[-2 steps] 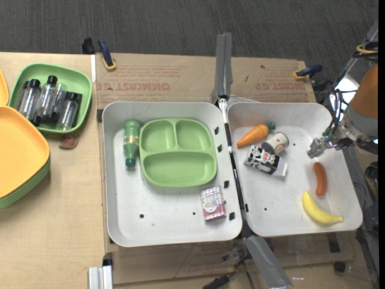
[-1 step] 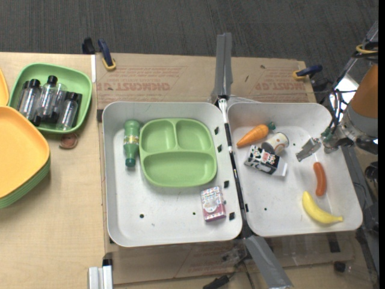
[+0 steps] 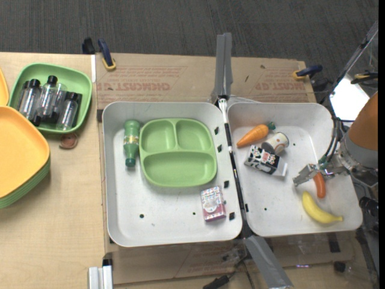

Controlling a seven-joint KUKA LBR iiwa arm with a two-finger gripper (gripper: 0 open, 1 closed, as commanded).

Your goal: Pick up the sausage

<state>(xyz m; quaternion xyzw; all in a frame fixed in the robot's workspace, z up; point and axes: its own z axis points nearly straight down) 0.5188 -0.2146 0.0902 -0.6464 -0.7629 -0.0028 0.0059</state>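
- The small orange-red sausage (image 3: 320,185) lies in the right-hand shallow white bin (image 3: 283,221), towards its 3 o'clock wall, standing nearly on end along the 12-to-6 line.
- The end effector (image 3: 317,174) sits at the sausage's upper end; one grey finger (image 3: 305,174) splays out towards 9 o'clock, so the fingers look spread, and I see nothing pinched between them.
- As I judge it, the step in hand is closing on the sausage, and it wants the fingers astride the sausage's narrow width, one at 9 and one at 3 o'clock.
- The curved yellow banana (image 3: 321,210) lies just beside the sausage's lower end, at about 6 o'clock. A grasp set low could catch it as well, so take the upper half.
- The sausage is round and probably slick; I would close on its middle rather than its tip, or it may squirt out.
- The black-and-white patterned packet (image 3: 264,159) at 9 o'clock is well apart and should not interfere.
- Lift straight up, clear of the bin wall at 3 o'clock, before travelling anywhere.
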